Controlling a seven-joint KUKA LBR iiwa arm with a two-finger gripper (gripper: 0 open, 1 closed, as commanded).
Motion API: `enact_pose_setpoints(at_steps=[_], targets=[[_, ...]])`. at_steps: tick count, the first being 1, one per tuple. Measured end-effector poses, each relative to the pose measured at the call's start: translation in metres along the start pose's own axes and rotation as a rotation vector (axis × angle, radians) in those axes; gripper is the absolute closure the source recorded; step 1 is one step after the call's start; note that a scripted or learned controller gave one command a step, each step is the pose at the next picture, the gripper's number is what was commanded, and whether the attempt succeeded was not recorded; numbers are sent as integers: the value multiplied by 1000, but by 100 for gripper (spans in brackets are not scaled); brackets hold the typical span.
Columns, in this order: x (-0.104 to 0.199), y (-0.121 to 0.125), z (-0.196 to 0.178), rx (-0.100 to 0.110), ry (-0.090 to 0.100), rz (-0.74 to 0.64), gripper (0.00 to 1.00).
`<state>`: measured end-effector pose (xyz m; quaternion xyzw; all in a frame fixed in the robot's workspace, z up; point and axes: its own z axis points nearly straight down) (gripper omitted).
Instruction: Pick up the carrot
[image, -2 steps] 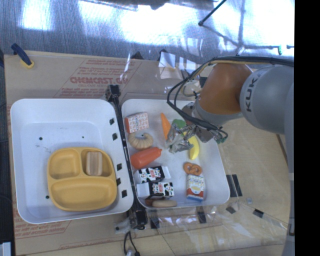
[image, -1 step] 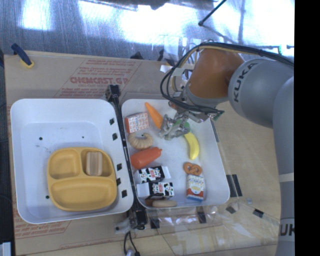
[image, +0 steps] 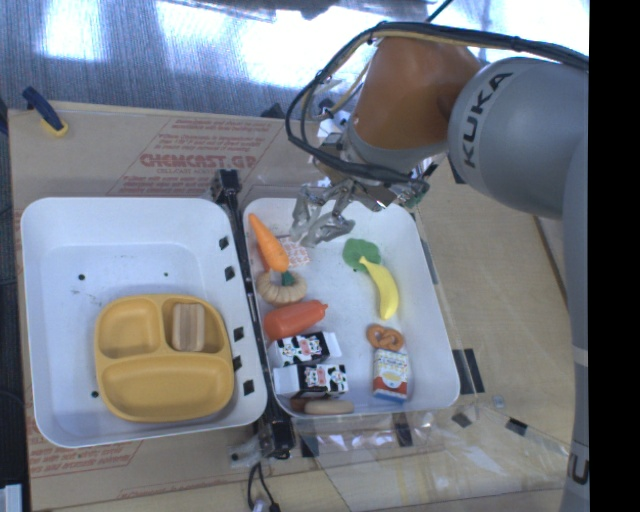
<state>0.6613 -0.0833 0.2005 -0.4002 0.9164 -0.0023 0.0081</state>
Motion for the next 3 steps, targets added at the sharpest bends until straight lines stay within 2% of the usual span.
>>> enact_pose_setpoints(at_steps=[1, 2, 3], targets=[[-39, 41, -3, -8, 13, 371, 100], [-58, 113, 8, -8, 15, 583, 100], [-57, 183, 7, -6, 18, 853, 100]])
